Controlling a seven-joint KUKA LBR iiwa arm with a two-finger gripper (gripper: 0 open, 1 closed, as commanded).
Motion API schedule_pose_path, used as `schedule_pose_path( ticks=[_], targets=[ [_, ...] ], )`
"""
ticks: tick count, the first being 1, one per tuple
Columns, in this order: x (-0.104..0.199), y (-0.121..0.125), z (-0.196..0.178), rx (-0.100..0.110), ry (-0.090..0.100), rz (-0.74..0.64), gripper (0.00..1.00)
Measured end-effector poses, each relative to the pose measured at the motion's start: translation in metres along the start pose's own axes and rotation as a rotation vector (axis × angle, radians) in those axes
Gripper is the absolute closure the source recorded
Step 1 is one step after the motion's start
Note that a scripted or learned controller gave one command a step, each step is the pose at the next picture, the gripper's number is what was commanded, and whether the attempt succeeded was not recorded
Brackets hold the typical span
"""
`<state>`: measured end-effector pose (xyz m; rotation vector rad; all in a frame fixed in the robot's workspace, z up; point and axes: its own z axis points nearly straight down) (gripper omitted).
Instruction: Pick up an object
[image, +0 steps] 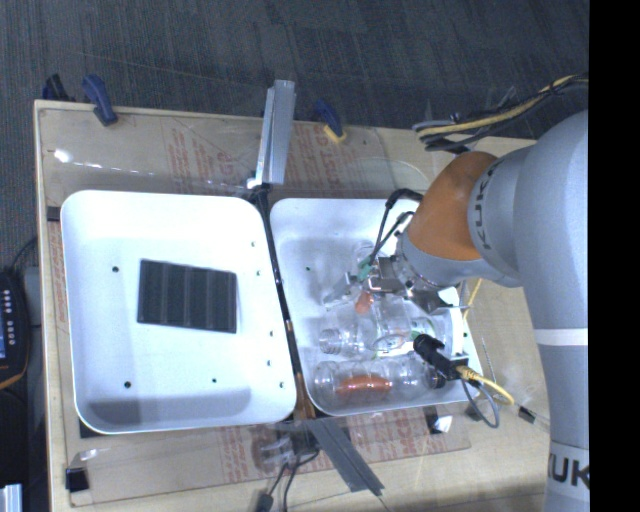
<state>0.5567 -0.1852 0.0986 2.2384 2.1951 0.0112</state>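
Note:
My gripper (372, 296) hangs low over the middle of the right bin (300, 250), under the orange wrist band. Its fingers sit among several clear plastic objects (345, 335) that are hard to tell apart. A clear bottle with an orange-red piece inside (362, 383) lies along the bin's near wall. I cannot make out anything held between the fingers.
The left bin (90, 230) holds a dark ribbed rectangular pad (188, 296). A grey metal bar (273, 130) stands at the far end of the divide between the bins. Blue clamps (98, 98) grip the bench's far edge. Cables (480, 385) trail near the right bin's near right corner.

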Motion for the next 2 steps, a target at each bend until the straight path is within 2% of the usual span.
schedule_pose_path(
  ticks=[1, 2],
  targets=[
    [-0.001, 0.000, -0.010, 0.002, -0.002, -0.004, 1.00],
    [0.039, 0.042, -0.060, 0.012, 0.001, -0.293, 1.00]
  ],
)
